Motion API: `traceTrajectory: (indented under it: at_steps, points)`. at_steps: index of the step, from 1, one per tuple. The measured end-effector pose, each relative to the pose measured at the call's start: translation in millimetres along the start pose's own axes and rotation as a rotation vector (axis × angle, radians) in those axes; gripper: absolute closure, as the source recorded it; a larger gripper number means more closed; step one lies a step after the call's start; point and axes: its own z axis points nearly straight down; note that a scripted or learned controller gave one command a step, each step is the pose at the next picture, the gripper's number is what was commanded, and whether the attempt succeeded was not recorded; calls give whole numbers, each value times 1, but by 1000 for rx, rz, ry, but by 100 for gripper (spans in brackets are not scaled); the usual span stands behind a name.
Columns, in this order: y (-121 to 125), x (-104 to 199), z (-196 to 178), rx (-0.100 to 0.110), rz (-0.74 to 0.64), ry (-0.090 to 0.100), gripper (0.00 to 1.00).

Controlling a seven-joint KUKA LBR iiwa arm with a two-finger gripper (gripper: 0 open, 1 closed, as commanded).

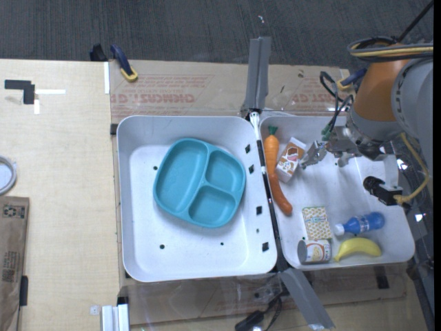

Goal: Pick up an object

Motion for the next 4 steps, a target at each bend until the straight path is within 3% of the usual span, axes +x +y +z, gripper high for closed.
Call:
traceTrajectory:
  at_steps: [1, 2, 3, 4]
  points:
    - [22, 1, -2, 51, 67, -13, 0]
    - [35, -28, 7, -10, 140, 0, 0]
    - [-32, -4, 9, -7, 269, 2, 0]
    - [-50, 33, -40, -6, 252, 3, 0]
